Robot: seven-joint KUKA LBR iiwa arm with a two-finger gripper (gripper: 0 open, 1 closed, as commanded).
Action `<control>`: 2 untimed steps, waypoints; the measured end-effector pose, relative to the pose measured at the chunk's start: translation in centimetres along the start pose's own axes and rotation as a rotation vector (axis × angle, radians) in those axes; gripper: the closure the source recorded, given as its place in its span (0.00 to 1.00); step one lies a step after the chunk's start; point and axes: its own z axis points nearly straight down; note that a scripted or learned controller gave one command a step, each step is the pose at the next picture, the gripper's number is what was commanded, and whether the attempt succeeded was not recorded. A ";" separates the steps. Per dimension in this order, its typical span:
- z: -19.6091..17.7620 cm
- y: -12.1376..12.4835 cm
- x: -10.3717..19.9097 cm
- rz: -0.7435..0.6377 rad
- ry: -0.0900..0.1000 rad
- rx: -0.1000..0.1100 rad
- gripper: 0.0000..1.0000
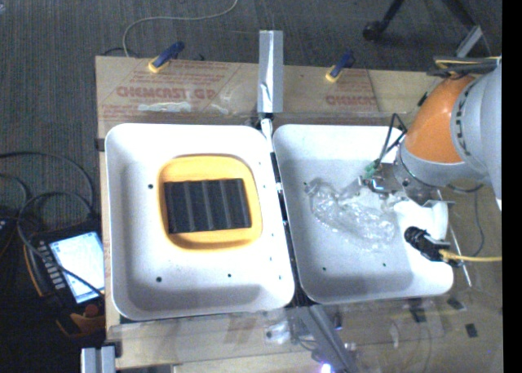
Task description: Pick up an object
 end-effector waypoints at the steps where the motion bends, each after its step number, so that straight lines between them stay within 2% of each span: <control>1: -4.4 2.3 -0.5 0.031 0.002 0.012 0.00; 2: -10.7 4.2 -3.6 0.153 0.000 0.012 0.00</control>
